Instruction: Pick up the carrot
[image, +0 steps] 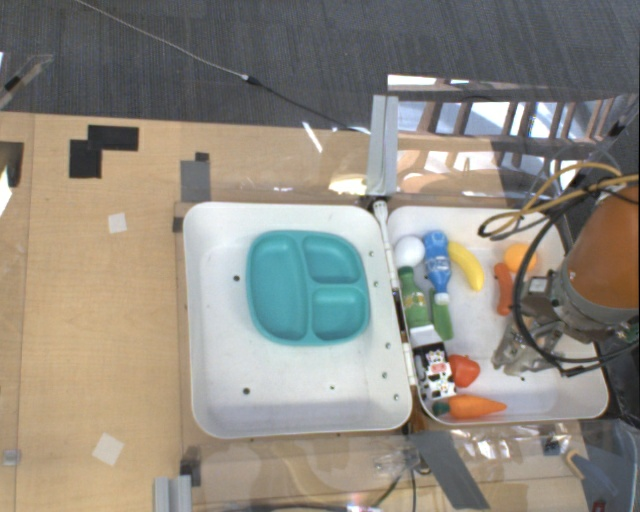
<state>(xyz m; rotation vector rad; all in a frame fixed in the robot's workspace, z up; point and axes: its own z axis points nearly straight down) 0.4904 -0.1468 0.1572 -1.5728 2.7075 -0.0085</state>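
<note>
Grey metal pincer (518, 352) hangs low in the right bin (590, 405), right-of-centre, over bare white floor. Can't tell how it stands: too small and dark, cables across it. Nothing seen in its grip. Orange band of the arm (605, 262) sits just above/right; black and yellow cables loop off the far side.

Carrot (476, 406) lies flat along the bin's near wall, left of the pincer, tip pointing right. Apart from the pincer, w/ open floor between. Probably rolled there: low wall stops it.

Crowding on carrot's left end: red piece (464, 372) just beside it on the far side, black-white block (433, 368) close at left. Green bottle (416, 298), blue toy (436, 258), white ball (408, 248) and banana (468, 266) stack up along the divider, further off. Another orange thing (513, 262) at far right, partly behind cables — don't confuse it.

Room: approach from the right/tip end looks clearest. Near wall tight against the carrot, so little space on that side. Left bin holds a teal tray (305, 287), not in the way.
</note>
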